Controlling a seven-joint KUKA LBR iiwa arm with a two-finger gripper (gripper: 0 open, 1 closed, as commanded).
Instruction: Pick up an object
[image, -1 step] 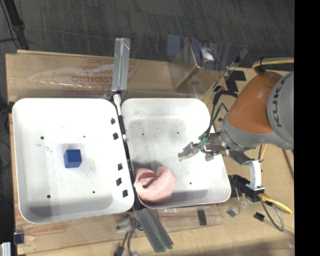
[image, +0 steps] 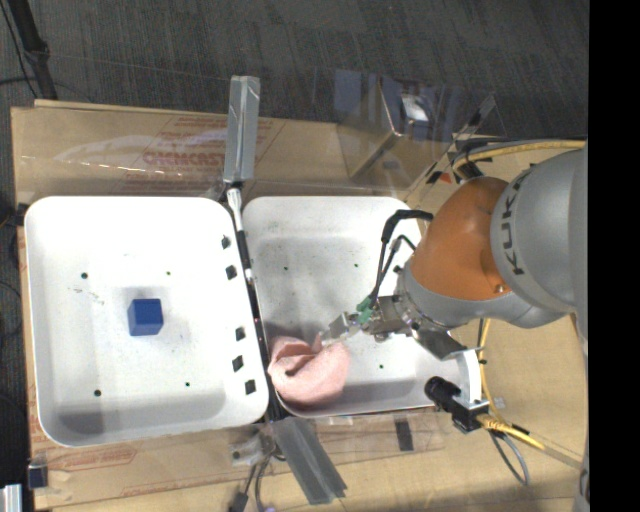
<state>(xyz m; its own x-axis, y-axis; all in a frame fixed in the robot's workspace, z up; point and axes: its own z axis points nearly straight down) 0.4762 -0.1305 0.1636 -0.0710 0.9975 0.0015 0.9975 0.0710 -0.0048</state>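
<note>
A soft pink object (image: 308, 371) lies in the front left corner of the right bin (image: 300, 225), against the divider wall. My gripper (image: 338, 333) reaches in from the right and hangs right at the pink object's upper right edge; the fingertips seem to touch or nearly touch it. A small blue cube (image: 146, 316) sits on the floor of the left bin (image: 60, 240), far from the gripper.
The big grey and orange arm (image: 480, 255) covers the right side of the right bin. A metal divider bar (image: 240, 130) runs between the two bins. Cardboard lies under the bins.
</note>
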